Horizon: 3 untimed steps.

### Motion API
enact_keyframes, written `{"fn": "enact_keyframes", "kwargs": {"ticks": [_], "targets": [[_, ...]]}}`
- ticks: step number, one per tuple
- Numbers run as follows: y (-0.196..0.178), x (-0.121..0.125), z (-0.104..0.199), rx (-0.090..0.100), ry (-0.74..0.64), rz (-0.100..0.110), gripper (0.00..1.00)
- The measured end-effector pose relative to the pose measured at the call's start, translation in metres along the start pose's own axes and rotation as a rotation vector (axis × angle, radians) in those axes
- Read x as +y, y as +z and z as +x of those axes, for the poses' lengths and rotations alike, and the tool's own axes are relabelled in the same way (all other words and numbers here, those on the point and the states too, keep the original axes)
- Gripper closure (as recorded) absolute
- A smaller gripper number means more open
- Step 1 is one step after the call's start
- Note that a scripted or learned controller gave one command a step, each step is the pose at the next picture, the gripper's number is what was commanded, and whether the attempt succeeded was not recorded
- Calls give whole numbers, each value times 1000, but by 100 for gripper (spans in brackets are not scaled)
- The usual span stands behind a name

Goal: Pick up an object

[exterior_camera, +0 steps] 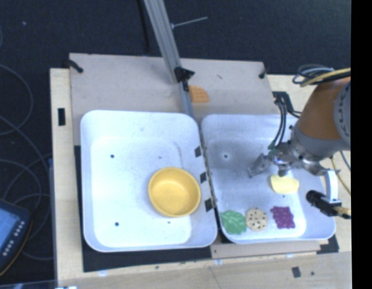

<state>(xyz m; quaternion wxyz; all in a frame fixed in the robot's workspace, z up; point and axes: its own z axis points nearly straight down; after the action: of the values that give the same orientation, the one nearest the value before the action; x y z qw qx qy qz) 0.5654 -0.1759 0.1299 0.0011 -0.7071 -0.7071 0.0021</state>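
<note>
The likeliest target is the pale yellow piece (pixel 285 184), lying on the floor of the right bin (pixel 234 137) toward its right side; the hand (pixel 271 165) sits just above and to the left of it, close but, as far as the slanted view shows, with nothing between its fingers; the fingers look spread, one reaching left over bare bin floor and one coming down near the yellow piece, so I judge the hand wide rather than closed. The step in hand seems to be the approach, with the pick itself not yet done; the next move calls for centring the hand over the yellow piece, lowering until the fingers straddle it, closing, then lifting clear of the bin wall.

Along the near edge of the same bin lie three more small things in a row, each one of a kind: a green leafy piece (pixel 233 221), a round cookie (pixel 256 219) just beside it, and a purple bunch (pixel 283 217) to the right; that makes four objects in the right bin. The left bin (pixel 114 137) holds one yellow bowl (pixel 174 191), upright, near its right wall. Two bins stand side by side on the desk (pixel 62 179).
</note>
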Motion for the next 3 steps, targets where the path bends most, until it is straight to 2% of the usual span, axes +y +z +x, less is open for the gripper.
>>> {"fn": "enact_keyframes", "kwargs": {"ticks": [1,2,3], "targets": [[28,1,-2,-4,1,-9,0],[16,3,-3,-3,6,-16,100],[-30,-2,-6,0,5,-11,100]]}}
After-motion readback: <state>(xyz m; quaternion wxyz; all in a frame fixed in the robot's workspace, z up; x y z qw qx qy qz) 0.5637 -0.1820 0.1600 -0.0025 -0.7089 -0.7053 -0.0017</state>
